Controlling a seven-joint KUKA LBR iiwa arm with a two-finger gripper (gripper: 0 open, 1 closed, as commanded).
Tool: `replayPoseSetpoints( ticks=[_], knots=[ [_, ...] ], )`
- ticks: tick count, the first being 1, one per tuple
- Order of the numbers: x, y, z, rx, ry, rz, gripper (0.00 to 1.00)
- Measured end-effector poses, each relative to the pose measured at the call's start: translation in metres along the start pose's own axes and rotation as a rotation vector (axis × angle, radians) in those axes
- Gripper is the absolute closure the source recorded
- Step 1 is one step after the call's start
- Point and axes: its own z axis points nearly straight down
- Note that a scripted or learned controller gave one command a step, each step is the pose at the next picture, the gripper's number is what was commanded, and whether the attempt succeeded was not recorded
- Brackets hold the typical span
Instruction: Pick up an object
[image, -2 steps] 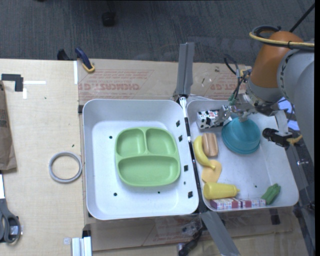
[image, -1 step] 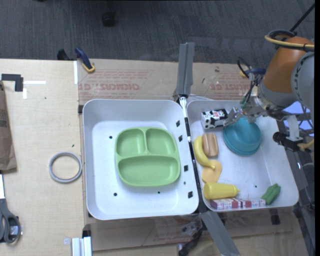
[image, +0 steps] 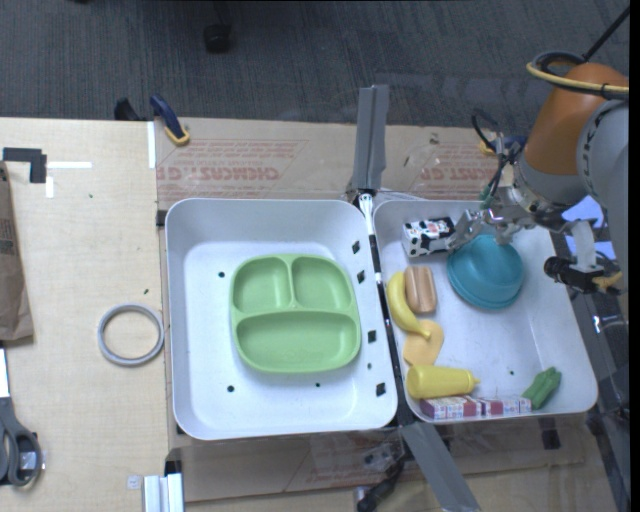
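My pincer (image: 478, 228) hung low over the right bin (image: 560, 360), just beside the teal bowl's (image: 487, 272) far rim (how far open, I could not tell), cow-patterned toy (image: 426, 235) close by, green divided plate (image: 295, 313) in the left bin (image: 195, 330).

Red lettering runs upside down across the brown cardboard sheet (image: 262, 165) at the far side of the bench, beyond the left bin (image: 190, 300), too blurred to read with certainty, and a fainter red print beyond the right bin (image: 560, 330) cannot be read either.
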Motion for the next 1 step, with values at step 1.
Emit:
replayPoseSetpoints(
  ticks=[1],
  knots=[
    [0.0025,-0.0095,0.0007,-0.024,-0.004,0.019,0.00]
  ],
)
